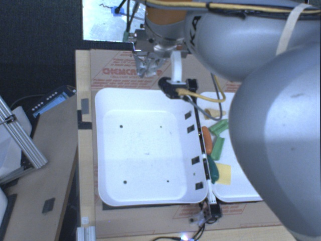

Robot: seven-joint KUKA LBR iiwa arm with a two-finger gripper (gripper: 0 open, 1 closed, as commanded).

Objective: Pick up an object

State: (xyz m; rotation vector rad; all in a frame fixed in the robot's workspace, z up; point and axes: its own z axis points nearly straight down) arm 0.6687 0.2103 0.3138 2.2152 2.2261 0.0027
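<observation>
Both bins are white: the left bin (138, 149) is dotted with a few small dark spots, and the right bin (235, 185) holds an orange piece (206, 137), green pieces (217, 147) and a yellow square (223, 173). The arm (251, 39) is grey with an orange band (168, 4); the cardboard sheet (118, 67) on the bench is tan with red lettering.

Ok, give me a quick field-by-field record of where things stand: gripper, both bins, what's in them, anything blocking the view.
gripper position: gripper above the cardboard beyond the left bin's far edge
gripper hold: nothing visible between its fingers
left bin: left bin, white floor with small dark dots
right bin: right bin, mostly hidden by the arm
right bin contents: orange piece, green pieces, yellow block, near the shared wall
task state: no object picked up yet
</observation>
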